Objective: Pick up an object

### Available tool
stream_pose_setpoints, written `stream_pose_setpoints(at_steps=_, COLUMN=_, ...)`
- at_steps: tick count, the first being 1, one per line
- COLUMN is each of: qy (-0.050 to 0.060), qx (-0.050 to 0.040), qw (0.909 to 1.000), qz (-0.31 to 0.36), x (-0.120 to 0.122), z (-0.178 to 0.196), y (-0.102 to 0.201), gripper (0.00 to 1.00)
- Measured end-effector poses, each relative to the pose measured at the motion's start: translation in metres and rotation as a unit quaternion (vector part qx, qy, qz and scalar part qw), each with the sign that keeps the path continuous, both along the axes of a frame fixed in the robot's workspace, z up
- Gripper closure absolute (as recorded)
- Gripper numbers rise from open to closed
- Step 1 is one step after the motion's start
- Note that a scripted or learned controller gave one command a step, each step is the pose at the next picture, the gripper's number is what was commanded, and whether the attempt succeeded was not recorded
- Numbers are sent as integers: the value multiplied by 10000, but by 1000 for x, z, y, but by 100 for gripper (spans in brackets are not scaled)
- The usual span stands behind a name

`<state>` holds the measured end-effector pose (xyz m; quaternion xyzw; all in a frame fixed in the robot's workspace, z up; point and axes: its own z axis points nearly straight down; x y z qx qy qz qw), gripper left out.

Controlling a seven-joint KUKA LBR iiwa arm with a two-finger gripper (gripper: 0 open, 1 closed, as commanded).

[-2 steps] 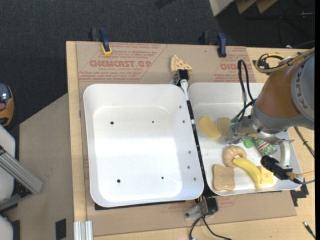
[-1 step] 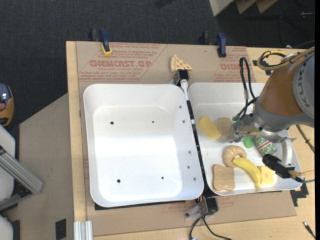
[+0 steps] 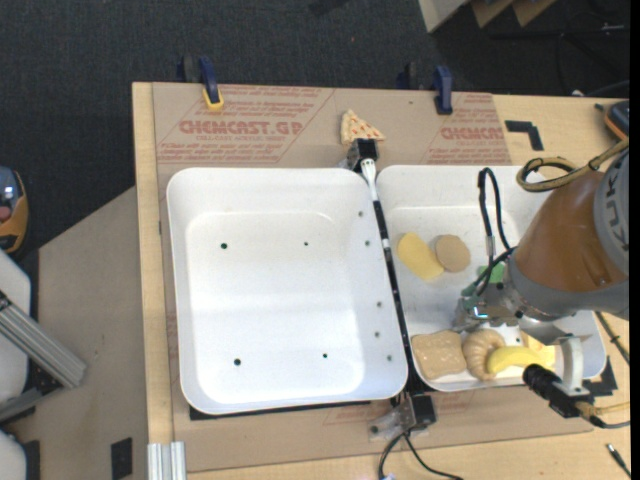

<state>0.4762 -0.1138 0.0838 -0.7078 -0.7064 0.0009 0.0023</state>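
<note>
Below, gripper (image 3: 478, 313) above croissant (image 3: 482, 348) (right bin (image 3: 440, 190))

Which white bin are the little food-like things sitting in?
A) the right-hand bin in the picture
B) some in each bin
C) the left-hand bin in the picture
A: the pale yellow oval piece, the round tan piece, the beige slab and the yellow banana-shaped piece all lie in the right-hand shallow white bin, under the grey arm with the orange band.

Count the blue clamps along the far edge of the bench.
2. One blue clamp with a yellow tip grips the board's far edge above the shallow white left bin; the other blue clamp sits above the right bin.
</note>
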Motion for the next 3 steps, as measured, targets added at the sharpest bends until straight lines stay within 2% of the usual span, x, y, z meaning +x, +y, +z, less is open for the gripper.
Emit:
stream_pose_setpoints(at_steps=1, qy=-94, qx=-19, qw=9999, qz=47, x=101, z=107, y=79, gripper=100)
stream_pose_setpoints(at_steps=2, qy=-134, qx=3, qw=9999, qz=47, x=129, z=346, y=152, gripper=100)
stream_pose_setpoints(at_steps=3, qy=16, qx=-6, qw=10000, qz=36, x=147, z=248, y=213, gripper=100)
